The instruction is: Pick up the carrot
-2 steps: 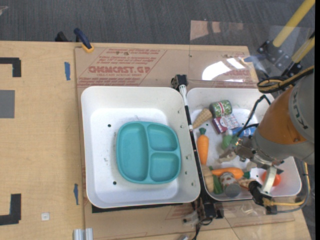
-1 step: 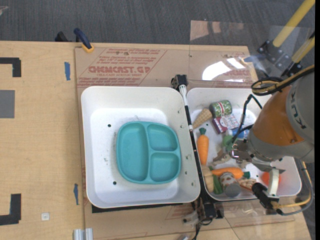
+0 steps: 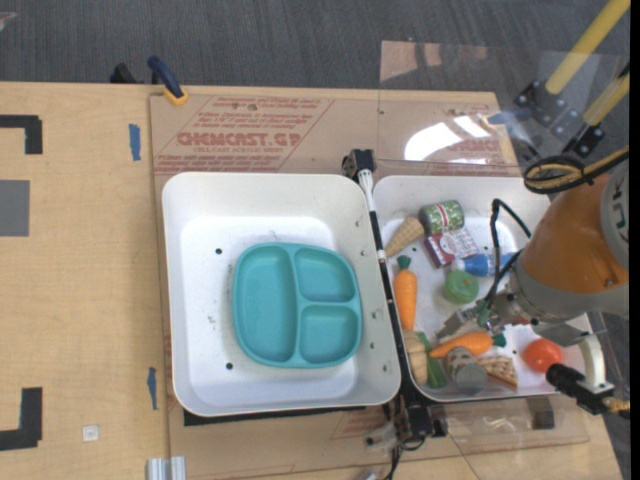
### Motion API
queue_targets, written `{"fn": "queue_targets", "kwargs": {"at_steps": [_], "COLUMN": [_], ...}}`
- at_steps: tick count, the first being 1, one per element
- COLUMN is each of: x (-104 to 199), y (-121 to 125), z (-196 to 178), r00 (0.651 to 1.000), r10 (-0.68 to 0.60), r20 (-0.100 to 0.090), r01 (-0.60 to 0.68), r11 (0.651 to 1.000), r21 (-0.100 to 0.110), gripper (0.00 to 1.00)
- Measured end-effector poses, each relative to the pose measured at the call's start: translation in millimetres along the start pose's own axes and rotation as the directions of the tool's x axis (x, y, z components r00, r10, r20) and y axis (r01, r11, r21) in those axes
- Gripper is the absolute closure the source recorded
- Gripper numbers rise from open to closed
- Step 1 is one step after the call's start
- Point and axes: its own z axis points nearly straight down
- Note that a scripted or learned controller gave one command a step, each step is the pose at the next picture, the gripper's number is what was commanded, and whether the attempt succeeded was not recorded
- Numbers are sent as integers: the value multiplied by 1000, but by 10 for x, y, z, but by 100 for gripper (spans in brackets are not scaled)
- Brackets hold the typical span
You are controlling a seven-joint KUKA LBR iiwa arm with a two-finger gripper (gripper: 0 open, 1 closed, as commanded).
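An orange carrot (image 3: 405, 298) with a green top lies lengthwise along the left wall of the right bin (image 3: 520, 230). A second orange carrot-like piece (image 3: 464, 346) lies crosswise lower in the same bin. My gripper (image 3: 482, 316) hangs low over the bin, just above that second orange piece and about a hand's width right of the upright carrot. The grey wrist and orange band (image 3: 570, 253) hide the bin's right side. Nothing is visibly held.
The right bin also holds a cone (image 3: 405, 234), a green can (image 3: 441, 215), a red-white packet (image 3: 452, 245), a blue item (image 3: 476, 264), a green round piece (image 3: 461, 286), a red tomato (image 3: 543, 354) and a pizza slice (image 3: 497, 371). A teal divided plate (image 3: 297, 305) sits in the left bin (image 3: 200, 228).
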Motion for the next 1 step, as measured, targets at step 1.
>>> {"fn": "queue_targets", "kwargs": {"at_steps": [1], "x": [-12], "y": [26], "z": [-114], "r00": [1000], "r10": [0], "r20": [5], "r01": [0], "r11": [1000], "r21": [-7], "gripper": [100]}}
